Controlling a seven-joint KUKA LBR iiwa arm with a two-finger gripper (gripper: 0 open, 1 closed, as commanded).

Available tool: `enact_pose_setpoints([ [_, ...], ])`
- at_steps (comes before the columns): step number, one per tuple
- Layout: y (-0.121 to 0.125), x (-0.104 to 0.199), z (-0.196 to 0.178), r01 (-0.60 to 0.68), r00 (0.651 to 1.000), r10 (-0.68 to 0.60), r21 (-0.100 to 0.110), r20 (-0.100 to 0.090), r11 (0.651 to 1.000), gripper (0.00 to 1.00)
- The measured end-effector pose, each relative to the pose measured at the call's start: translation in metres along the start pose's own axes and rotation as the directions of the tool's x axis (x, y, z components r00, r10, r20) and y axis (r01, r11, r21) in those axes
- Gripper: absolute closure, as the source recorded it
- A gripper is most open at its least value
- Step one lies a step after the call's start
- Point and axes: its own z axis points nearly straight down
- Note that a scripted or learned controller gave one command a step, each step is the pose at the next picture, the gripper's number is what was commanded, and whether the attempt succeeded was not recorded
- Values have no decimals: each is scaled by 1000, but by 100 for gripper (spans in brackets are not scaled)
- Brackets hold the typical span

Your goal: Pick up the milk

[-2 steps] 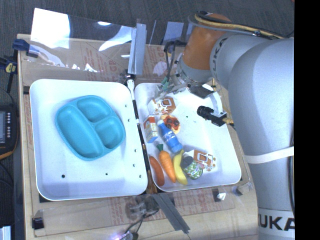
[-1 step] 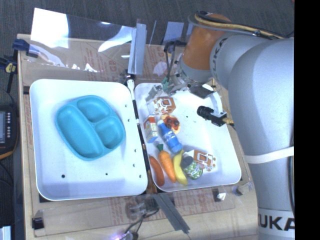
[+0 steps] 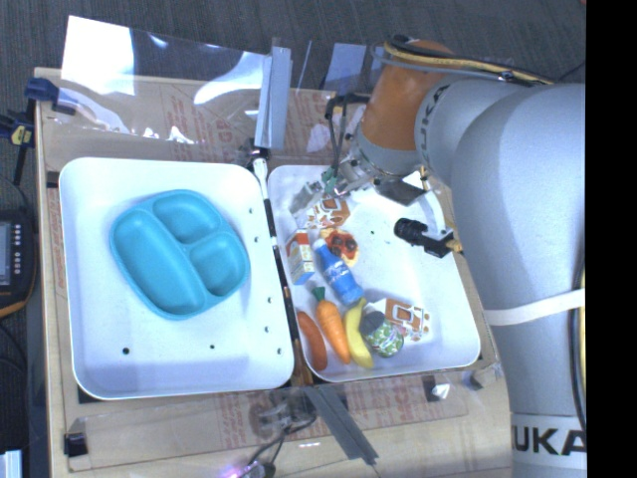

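Claw [image 3: 333,179] low at right bin [image 3: 453,307] far corner, just above milk carton [image 3: 329,210]; finger state unclear.

Left bin [image 3: 80,267]: divided plate [image 3: 179,252], centre. Right bin [image 3: 448,312]: bottle [image 3: 338,275] centre; carrot [image 3: 334,332], banana [image 3: 357,335] lower; carton [image 3: 300,257] left.

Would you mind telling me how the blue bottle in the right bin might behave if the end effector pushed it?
The blue bottle lies on its side, so it would probably roll. Carrot and banana lie near, likely stopping it.
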Motion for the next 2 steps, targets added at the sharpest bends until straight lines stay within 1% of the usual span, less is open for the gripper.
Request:
enact_pose_setpoints([
  [1, 2, 0, -12, 4, 1000, -4, -2, 2, 1000, 100],
  [2, 2, 0, -12, 4, 1000, -4, -2, 2, 1000, 0],
])
